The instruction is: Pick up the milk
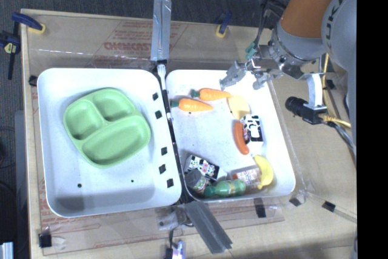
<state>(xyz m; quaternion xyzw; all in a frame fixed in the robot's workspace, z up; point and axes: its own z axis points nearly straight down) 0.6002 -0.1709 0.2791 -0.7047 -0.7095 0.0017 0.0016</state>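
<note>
Green bottle [224,188] lies at near edge of right bin [285,182], w/ a can [195,180] to its left and a banana [264,170] to its right. Just behind the can: b/w box [202,165]. Farther in, milk [253,128] lies by the right wall, touching a sausage [240,137]. Beyond: yellow block [239,106], then two carrots [195,105]. Left bin [57,191] holds a green plate [108,125]. At the far rim the end effector [245,80] hangs w/ fingers spread, nothing btwn them, apart from milk.
</note>
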